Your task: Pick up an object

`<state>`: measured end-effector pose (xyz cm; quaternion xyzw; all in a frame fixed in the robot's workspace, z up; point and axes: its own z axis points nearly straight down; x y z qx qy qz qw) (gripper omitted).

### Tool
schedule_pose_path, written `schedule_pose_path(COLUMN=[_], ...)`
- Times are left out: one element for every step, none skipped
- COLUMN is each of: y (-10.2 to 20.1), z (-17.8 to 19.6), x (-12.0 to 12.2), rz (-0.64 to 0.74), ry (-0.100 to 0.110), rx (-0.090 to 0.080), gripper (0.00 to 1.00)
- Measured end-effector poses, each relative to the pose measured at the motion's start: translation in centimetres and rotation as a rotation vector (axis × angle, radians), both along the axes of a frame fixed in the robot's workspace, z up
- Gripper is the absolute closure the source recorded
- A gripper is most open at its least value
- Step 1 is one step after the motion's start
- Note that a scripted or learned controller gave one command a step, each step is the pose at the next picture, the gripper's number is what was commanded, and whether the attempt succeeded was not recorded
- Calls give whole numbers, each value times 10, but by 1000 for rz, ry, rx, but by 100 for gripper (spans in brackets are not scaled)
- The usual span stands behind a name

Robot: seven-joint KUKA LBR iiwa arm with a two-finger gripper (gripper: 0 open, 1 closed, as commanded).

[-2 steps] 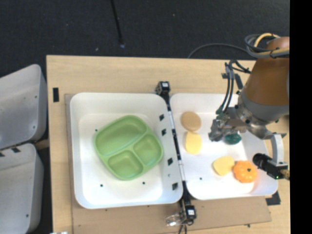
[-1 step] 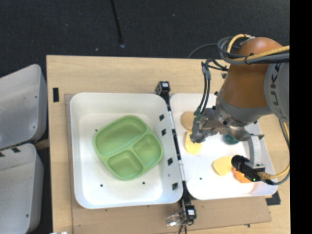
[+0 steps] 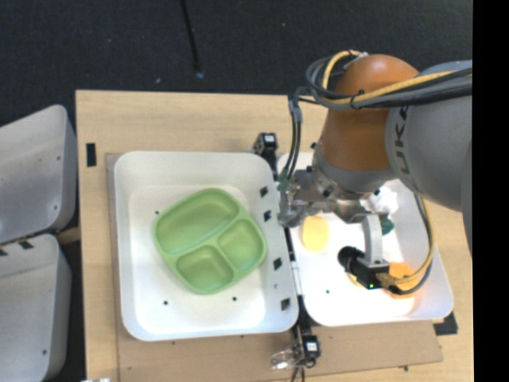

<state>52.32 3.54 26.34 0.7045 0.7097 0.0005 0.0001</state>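
A divided plate point(image 3: 209, 239) lies in the middle of the left bin point(image 3: 143, 313). The right bin point(image 3: 338, 307) touches it. A small lump point(image 3: 315, 234) lies there by the left wall, under the arm point(image 3: 366, 126).

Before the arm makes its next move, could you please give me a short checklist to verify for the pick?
1. Something to pick within reach: a yellow object lies in the right bin, close beside the gripper. Ok.
2. Gripper lined up over the yellow object: it hangs near the wall between the bins, just off to the side. Not ok.
3. Gripper free of any load: the arm hides its underside. Cannot tell.
4. Green plate out of the way: it lies flat in the left bin, apart from the gripper. Ok.
5. Rest of the right bin checked: the arm covers much of it. Cannot tell.
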Motion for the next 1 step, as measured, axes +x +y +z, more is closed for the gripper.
schedule_pose_path(y=[52], z=[-22], x=[2], rz=[-1], ry=[4], rx=[0], gripper=[100])
